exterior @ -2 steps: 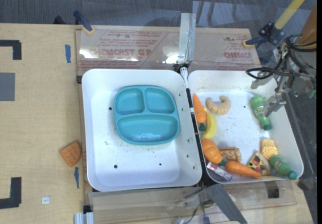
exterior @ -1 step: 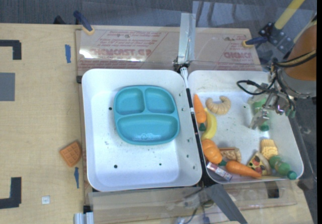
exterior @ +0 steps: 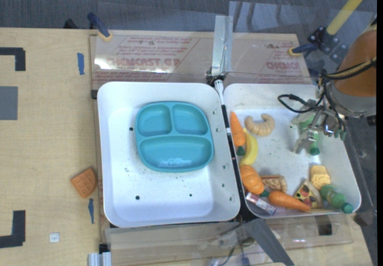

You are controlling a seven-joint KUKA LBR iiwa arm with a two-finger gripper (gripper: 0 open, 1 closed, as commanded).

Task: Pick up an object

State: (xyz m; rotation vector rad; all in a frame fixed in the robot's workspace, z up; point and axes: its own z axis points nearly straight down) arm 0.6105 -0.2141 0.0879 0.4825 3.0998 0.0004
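Observation:
The right bin holds several toy foods: a carrot, a banana, a croissant, an orange fruit, a second carrot, a corn cob and a pizza slice. My gripper hangs low over the right part of this bin, fingers pointing down above bare bin floor. It sits right of the croissant and above the corn cob. Nothing shows between its fingers.
The left bin holds a turquoise divided plate. A waffle-like toy lies on the wooden bench left of the bins. The arm with its orange band and cables enters from the upper right.

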